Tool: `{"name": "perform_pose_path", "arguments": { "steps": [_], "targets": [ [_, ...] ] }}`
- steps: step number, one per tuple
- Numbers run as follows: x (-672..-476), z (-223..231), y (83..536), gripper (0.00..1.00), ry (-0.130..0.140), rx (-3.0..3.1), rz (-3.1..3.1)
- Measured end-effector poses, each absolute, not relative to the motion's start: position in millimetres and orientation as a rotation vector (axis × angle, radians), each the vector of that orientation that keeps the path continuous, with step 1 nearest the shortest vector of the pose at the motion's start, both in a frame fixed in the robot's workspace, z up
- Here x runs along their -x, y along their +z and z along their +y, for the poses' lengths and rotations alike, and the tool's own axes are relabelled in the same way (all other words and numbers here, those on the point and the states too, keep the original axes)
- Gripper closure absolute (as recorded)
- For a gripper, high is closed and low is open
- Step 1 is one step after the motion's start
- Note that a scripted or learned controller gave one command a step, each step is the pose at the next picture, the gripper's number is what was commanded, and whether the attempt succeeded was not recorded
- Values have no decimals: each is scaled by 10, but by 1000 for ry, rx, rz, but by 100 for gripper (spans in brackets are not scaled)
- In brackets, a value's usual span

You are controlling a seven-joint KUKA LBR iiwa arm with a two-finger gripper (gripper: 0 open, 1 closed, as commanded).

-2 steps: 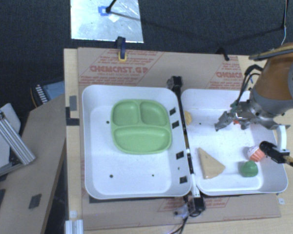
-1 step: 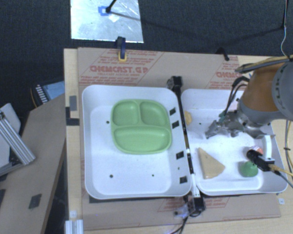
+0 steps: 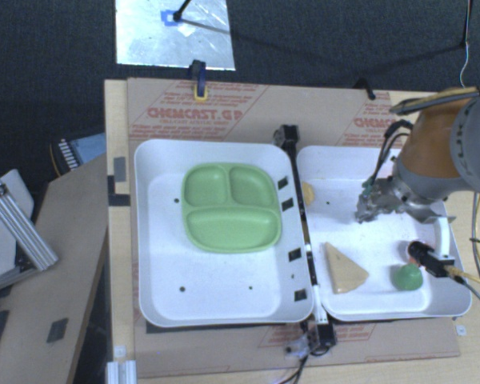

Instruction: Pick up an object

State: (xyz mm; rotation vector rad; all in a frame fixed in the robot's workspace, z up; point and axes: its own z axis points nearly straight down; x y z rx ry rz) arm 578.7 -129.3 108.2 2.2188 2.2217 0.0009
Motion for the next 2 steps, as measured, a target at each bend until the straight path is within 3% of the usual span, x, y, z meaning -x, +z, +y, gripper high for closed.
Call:
{"name": "perform_pose_path", "arguments": {
  "steps": [2],
  "targets": [
    [-5831,-1347,2350,100,7,-2211,2221]
  ]
}}
